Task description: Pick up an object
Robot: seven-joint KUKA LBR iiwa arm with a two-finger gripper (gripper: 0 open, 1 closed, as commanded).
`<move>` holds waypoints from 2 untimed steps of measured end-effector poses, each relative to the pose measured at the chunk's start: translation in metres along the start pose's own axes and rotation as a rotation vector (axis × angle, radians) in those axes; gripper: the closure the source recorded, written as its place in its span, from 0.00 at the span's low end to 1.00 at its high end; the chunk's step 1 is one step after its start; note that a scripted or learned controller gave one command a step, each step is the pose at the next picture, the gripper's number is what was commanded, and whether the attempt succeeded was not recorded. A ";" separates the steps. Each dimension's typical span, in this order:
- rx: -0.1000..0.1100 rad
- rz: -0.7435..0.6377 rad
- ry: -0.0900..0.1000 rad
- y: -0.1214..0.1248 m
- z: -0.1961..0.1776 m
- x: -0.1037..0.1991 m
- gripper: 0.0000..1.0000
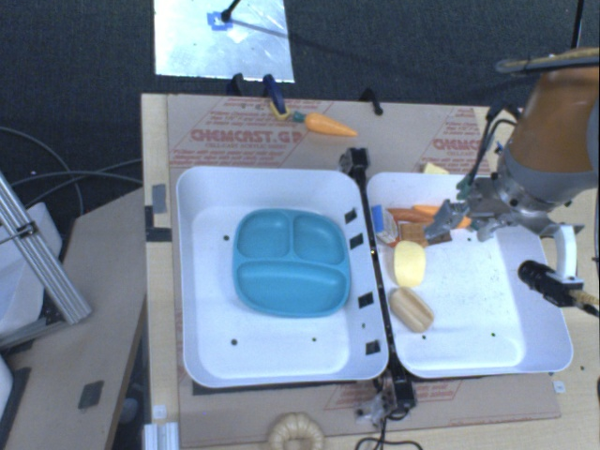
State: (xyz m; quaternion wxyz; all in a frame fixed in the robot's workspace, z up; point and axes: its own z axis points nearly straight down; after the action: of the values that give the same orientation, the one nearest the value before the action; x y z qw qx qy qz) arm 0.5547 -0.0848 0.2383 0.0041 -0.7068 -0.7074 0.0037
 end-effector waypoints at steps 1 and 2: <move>-0.013 -0.002 -0.001 0.002 -0.006 0.000 0.00; -0.009 0.000 0.000 -0.001 0.038 -0.005 0.00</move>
State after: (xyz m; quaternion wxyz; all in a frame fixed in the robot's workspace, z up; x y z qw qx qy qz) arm 0.5534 -0.0895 0.2008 0.0008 -0.7068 -0.7074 0.0007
